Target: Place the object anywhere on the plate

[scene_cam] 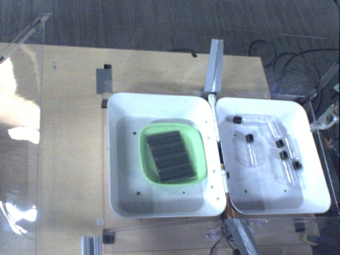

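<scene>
A green square plate (pixel 145 152) lies in the left white bin (pixel 122 195). A dark grey ribbed block (pixel 170 155) rests flat on the plate, turned slightly off the plate's edges and covering most of its middle. In the right white bin (pixel 313 195) lie several clear tubes with black caps: one (pixel 253 152) near the bin's centre, one (pixel 255 119) along the far side, and others (pixel 289 166) toward the right wall.
A grey metal bar (pixel 214 65) rises behind the seam between the bins. A small dark bracket (pixel 104 79) sits on the wooden bench at the back left. Cables (pixel 287 57) and frame parts (pixel 325 118) crowd the far right.
</scene>
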{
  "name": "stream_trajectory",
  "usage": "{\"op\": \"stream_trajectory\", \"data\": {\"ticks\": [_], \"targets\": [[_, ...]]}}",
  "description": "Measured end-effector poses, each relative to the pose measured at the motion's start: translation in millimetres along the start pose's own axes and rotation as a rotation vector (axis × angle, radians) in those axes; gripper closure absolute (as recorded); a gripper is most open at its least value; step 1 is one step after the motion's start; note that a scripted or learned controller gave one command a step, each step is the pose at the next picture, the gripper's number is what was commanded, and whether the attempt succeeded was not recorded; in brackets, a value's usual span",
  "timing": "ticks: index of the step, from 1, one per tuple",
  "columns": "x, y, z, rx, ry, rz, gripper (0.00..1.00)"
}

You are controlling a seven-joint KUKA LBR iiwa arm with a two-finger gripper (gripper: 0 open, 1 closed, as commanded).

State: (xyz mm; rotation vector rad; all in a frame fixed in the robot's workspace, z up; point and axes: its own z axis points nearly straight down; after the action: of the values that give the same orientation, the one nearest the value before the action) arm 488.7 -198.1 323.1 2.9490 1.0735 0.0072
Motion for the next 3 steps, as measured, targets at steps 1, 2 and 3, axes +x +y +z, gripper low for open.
{"op": "stream_trajectory", "data": {"ticks": [1,2,3], "targets": [[-2.4,5.9,-84.3,-0.006,0.002,0.091,0.00],[-4.9,5.3,-23.6,0.001,-0.002,0.155,0.00],[-4.7,6.0,-55.0,-0.004,0.000,0.254,0.00]]}}
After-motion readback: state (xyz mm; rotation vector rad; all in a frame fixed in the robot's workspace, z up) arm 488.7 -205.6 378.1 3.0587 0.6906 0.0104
